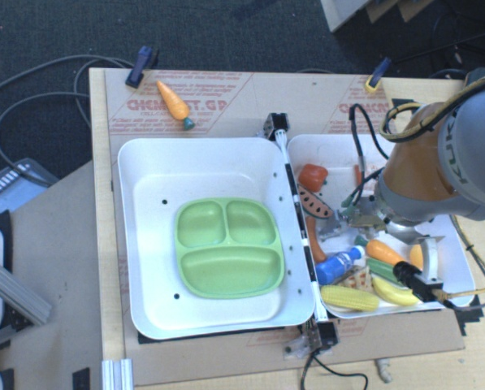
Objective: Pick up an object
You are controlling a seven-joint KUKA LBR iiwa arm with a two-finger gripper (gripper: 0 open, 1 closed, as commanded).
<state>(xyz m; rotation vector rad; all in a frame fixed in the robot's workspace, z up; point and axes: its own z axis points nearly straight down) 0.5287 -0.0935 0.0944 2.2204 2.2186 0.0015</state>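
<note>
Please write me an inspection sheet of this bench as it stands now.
Surface: bench board bearing the left bin and the right bin.
Job's things: blue bottle, corn cob, banana and red piece in the right bin.
Clutter: green divided plate in the left bin; toy carrot on the board.
Grippers: gripper low in the right bin; grasp unclear.
Cables: black cable along the arm.
Surroundings: dark floor.

The left bin [145,218] has open floor all round the green tray [228,248], widest at 12 and 9 o'clock. The right bin [327,149] is crowded: the arm [437,165] covers its centre, and toys pack the 6 to 9 o'clock side.
</note>
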